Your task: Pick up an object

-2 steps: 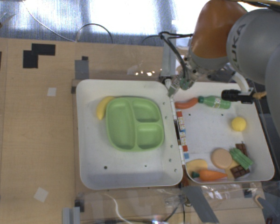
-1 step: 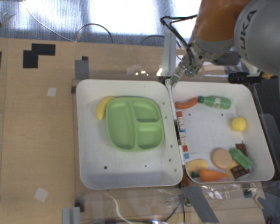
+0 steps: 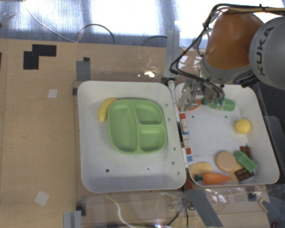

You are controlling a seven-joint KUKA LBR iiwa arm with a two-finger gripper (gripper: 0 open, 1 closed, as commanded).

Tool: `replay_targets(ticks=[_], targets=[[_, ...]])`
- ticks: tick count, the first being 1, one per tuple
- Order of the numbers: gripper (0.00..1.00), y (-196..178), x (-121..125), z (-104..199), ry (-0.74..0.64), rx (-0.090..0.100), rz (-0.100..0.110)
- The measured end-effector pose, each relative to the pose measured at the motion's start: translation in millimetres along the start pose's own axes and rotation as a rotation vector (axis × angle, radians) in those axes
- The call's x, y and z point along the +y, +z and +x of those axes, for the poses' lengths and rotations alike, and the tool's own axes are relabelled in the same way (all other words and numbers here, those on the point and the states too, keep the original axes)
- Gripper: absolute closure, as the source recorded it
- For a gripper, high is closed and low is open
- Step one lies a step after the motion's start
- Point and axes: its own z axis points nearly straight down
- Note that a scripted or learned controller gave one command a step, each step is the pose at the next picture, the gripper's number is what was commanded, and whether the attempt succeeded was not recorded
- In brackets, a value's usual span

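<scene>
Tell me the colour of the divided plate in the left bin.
Light green; the divided plate shows clearly in the camera view.

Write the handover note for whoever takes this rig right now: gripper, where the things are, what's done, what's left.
Gripper: low over the far left part of the right white bin, beside a green bottle-shaped toy and a small orange piece; finger state unclear, no grasp confirmed.
Right bin also has: yellow ball, round tan cookie, green and brown blocks, orange carrot, pale yellow piece.
Left white bin: green divided plate with a yellow banana at its far left edge.
Done: nothing visibly lifted.
Left: grasp and lift one object.
</scene>
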Motion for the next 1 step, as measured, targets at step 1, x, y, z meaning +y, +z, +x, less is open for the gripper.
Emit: replay_targets(ticks=[1], targets=[[1.00, -98.5, -62.4, -8.6, 0.009, -0.014, 0.003]])
